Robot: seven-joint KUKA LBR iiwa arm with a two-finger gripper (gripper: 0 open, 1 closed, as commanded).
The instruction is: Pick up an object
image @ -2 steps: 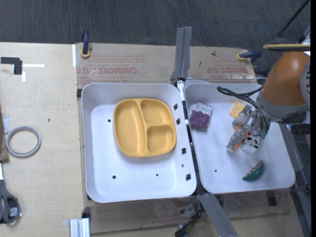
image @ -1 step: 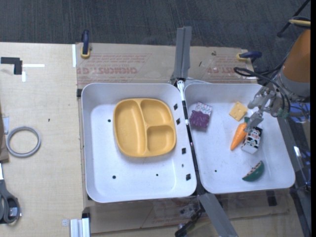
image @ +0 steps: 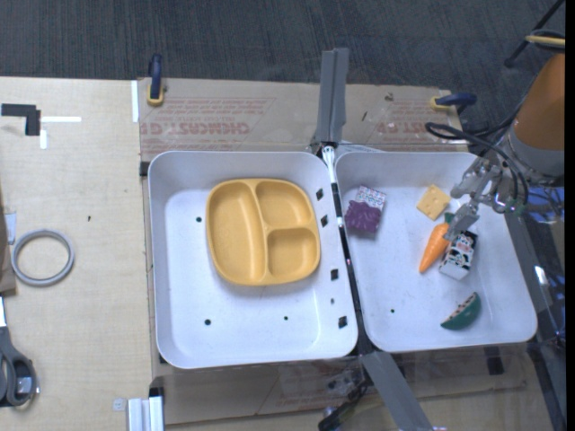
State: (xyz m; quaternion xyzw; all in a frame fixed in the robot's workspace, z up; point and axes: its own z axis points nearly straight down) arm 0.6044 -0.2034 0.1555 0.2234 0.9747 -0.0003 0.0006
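The carrot (image: pixel 434 246) lies in the right bin (image: pixel 395 326), its long axis running on a slant — the narrow orange tip points down and to the left, the greener top end up and to the right, toward the gripper (image: pixel 469 206). The gripper hangs just above that upper end, reaching in from the right on the grey arm (image: pixel 539 137) with its orange band; whether the jaws are wide or narrow I cannot tell, they blur into the cables and the clutter beneath. Touching the carrot's right side is a small white block with black markings (image: pixel 457 255). A yellow cheese wedge (image: pixel 432 202) sits just above the carrot, a purple grape cluster (image: pixel 365 215) lies near the bin's left wall, and a watermelon slice (image: pixel 462 312) rests toward the lower right corner. The middle and lower left of this bin's floor are bare white. The left bin (image: pixel 180 312) holds a yellow divided plate (image: pixel 263 232), with open floor below it. Both bins sit on a pale wooden worktop (image: pixel 81 330) — a grey tape ring (image: pixel 40 257) lies well off to the left, dark carpet (image: pixel 269 16) beyond the far edge.
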